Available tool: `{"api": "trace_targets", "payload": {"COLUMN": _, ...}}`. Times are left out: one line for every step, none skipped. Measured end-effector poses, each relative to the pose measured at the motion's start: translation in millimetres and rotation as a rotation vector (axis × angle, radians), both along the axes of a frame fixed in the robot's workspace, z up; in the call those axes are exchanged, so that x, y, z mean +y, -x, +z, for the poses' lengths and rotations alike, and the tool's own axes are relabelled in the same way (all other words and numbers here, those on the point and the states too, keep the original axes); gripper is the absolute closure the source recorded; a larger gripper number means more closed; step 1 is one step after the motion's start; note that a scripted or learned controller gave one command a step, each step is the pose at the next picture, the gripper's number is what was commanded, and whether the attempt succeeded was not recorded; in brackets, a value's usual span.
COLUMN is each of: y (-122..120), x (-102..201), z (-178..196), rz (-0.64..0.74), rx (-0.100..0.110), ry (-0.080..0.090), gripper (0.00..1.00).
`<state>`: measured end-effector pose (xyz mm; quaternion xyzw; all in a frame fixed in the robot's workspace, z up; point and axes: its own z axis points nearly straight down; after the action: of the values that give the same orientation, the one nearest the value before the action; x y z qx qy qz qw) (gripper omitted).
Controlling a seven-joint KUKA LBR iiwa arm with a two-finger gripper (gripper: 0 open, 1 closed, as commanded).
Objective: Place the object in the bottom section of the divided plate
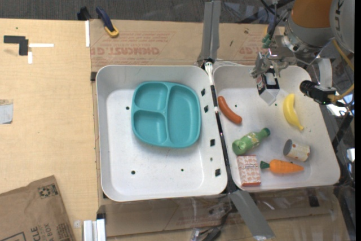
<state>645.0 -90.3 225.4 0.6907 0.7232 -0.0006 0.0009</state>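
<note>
Over the right white plastic bin (327,175), the two-finger pincer (268,89) hangs, whether it is open or shut I cannot tell.
Far left of it lies the teal divided plate (167,114); lower right, the curved yellow banana (291,110); lower left, the red sausage (229,110).

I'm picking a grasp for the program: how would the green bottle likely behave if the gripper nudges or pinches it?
The green bottle lies on its side, so a nudge across its round body would probably roll it. Its smooth surface looks likely to slip in a pinch. It looks like a small toy, so it is probably light.
</note>
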Motion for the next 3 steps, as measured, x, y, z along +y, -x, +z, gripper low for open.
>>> {"api": "trace_targets", "payload": {"y": 12.4, "x": 61.3, "z": -35.3, "rz": 0.144, "rx": 0.004, "ry": -0.001, "gripper": 1.0}}
{"api": "trace_targets", "payload": {"y": 32.4, "x": 124.1, "z": -17.7, "rz": 0.11, "rx": 0.0, "ry": -0.002, "gripper": 1.0}}
{"api": "trace_targets", "payload": {"y": 32.9, "x": 173.0, "z": -34.8, "rz": 0.359, "rx": 0.004, "ry": -0.001, "gripper": 1.0}}
